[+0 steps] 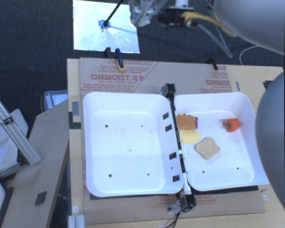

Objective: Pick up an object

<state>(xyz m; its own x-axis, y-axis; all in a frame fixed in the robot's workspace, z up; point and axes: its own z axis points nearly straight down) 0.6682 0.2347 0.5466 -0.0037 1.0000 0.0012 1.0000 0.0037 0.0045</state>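
Though raised, claw state unclear.

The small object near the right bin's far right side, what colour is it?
Orange-red object with a grey spot, seen in the camera view.

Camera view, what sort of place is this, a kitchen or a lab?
Probably a robotics lab: two white bins clipped to a board, small toy foods in the right one, and a cabled arm overhead.
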